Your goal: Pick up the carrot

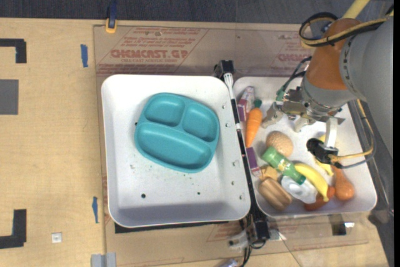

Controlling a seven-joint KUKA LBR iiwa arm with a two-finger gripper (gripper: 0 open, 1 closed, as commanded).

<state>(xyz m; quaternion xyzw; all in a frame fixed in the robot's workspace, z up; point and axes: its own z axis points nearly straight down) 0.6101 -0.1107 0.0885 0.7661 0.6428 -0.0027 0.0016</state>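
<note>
Carrot, orange and tapered with a green stub on top (pixel 252 126): lies in the right shallow white bin (pixel 365 197), in its upper left part, close to the wall shared with the other bin. Thick end points to the upper edge of the frame, tip points down. A slim purple and pink packet (pixel 249 99) lies just beside it along that wall. Gripper (pixel 312 125) sits over the upper middle of the same bin, right of the carrot and apart from it; nothing of the carrot is in its grasp. Clenched or released: cannot tell from this angle. Grey arm with orange band (pixel 326 69) comes in from the upper right of the frame. Lower in the bin, crowded together: round tan bun (pixel 280 143), green bottle (pixel 278 160), yellow banana (pixel 314 179), brown loaf-shaped piece (pixel 274 192), a second orange item (pixel 343 187) at the lower right. Left shallow white bin (pixel 119 153), centre of the frame, holds a teal divided plastic plate (pixel 177 131). Both bins rest on the tan cardboard-covered surface (pixel 50 153).
</note>
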